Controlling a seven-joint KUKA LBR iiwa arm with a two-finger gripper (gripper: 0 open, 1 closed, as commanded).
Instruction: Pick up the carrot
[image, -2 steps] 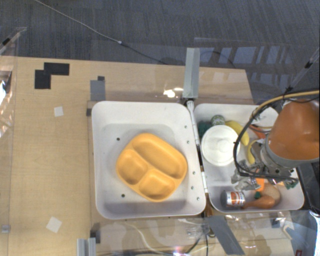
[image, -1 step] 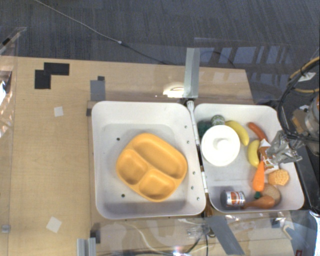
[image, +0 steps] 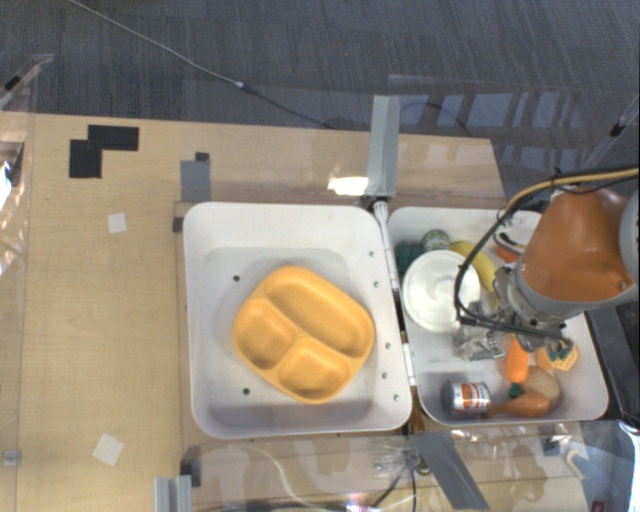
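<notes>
The carrot (image: 516, 363) is a short orange piece with a green end. It lies in the right bin (image: 430, 405) near the front right. My gripper (image: 484, 342) hangs low over that bin under the orange wrist band, its metal tip just left of the carrot and close against it. The arm's body hides part of the bin behind the carrot.
The right bin also holds a white bowl (image: 435, 290), a banana (image: 481, 266), a green item (image: 407, 258), a small can (image: 468, 397), a brown-orange piece (image: 527, 405) and a yellow-orange toy (image: 556, 356). A yellow divided plate (image: 303, 332) lies in the left bin (image: 210, 300).
</notes>
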